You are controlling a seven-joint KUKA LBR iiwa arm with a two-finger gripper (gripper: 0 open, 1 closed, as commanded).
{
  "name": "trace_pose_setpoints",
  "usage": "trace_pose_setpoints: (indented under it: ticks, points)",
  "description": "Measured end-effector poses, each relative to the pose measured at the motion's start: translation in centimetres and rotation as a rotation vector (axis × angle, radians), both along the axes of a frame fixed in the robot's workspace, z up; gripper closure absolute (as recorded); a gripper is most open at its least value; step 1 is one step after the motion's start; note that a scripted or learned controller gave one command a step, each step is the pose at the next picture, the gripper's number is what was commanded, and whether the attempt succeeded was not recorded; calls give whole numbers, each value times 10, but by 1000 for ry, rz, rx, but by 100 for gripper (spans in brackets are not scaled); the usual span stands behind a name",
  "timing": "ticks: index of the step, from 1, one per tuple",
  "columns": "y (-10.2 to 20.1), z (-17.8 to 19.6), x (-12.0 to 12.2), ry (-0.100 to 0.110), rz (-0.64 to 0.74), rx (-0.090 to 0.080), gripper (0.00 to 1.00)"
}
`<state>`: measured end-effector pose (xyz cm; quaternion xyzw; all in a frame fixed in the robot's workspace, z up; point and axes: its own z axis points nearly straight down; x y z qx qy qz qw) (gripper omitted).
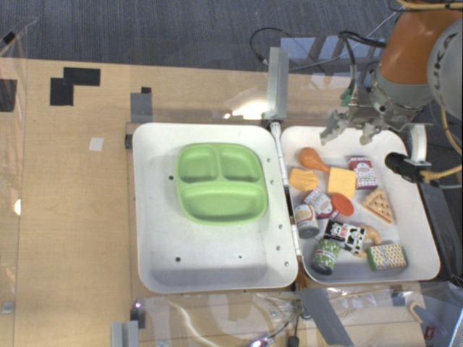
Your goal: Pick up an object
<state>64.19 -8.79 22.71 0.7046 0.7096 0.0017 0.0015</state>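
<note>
The right bin (427, 262) holds several toy foods: an orange drumstick (312, 158), a yellow cheese block (342, 181), a small red-and-white carton (360, 172), a waffle-patterned wedge (379, 207), a black-and-white carton (346, 236), a green can (325, 255) and a green patterned box (385, 256). My gripper (349, 131) hangs above the bin's far edge, behind the drumstick and the small carton. Its fingers are spread open with nothing between them.
A green divided plate (221, 183) lies in the left bin (155, 251). A metal post (275, 85) stands behind the divider between the bins. Black cables (427, 172) run along the right bin's right side.
</note>
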Motion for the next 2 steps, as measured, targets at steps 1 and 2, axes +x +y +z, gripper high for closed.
trace_pose_setpoints:
  ticks: [1, 2]
  points:
    - [-53, -82, -35, 3, -59, -1, 0]
    - [-55, -137, -62, -11, 122, -4, 0]
